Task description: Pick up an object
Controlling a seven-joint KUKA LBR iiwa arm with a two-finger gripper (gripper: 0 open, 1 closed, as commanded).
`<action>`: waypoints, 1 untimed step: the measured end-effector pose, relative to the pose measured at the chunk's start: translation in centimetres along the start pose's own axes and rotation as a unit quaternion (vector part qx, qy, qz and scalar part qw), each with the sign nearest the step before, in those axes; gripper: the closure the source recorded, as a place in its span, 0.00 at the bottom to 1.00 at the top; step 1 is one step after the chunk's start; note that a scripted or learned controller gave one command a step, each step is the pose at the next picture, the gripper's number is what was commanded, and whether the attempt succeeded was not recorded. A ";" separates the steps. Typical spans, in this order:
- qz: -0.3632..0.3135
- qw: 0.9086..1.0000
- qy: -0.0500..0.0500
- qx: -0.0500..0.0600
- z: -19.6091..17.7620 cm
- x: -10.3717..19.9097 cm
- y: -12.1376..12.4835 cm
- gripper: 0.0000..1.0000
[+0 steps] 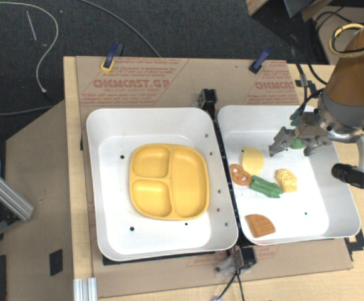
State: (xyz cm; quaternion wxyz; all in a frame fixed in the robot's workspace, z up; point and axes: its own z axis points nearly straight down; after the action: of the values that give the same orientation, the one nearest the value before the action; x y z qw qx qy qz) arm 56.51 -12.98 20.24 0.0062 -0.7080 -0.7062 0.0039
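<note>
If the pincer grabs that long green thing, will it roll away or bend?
The green thing looks rounded and narrow, so it may roll or twist when pushed. It seems to be a small toy vegetable, probably light and fairly stiff. It lies touching the pretzel and close to the corn piece, so a nudge could shift those too.

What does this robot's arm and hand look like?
The arm is a thick rounded tube, orange above and grey near the wrist. Its hand is a small dark grey metal piece with green bits. Black cables run beside it.
</note>
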 end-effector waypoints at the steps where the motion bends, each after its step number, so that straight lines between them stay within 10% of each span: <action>1: -0.001 1.000 -0.001 -0.006 -0.6 0.0 0.3 0.00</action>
State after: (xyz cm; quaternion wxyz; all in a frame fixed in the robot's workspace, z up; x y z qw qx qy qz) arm 56.81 -12.96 20.88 0.0010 -0.7070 -0.7072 0.0001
